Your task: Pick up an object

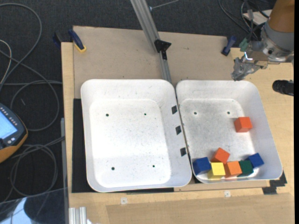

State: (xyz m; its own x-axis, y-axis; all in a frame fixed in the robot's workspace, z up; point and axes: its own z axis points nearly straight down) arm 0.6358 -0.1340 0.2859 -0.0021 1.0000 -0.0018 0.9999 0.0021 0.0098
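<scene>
Blocks are gathered in the right bin [266, 125], which serves as the landmark. The desk [117, 55] is seen beneath that bin, and the left bin [93, 125] is set touching its left side. The arm [280, 17] is seen above the right bin's far right corner, and the hand [242, 71] is hung just over the far rim; whether it is apart or together cannot be told. A lone orange block [243, 124] is placed toward the right wall of the right bin. Along its near wall a cluster is formed by a blue block [202, 164], a yellow block [217, 169], an orange one [232, 168], a green block [245, 166], another blue block [255, 160] and a tilted orange block [222, 155].
</scene>
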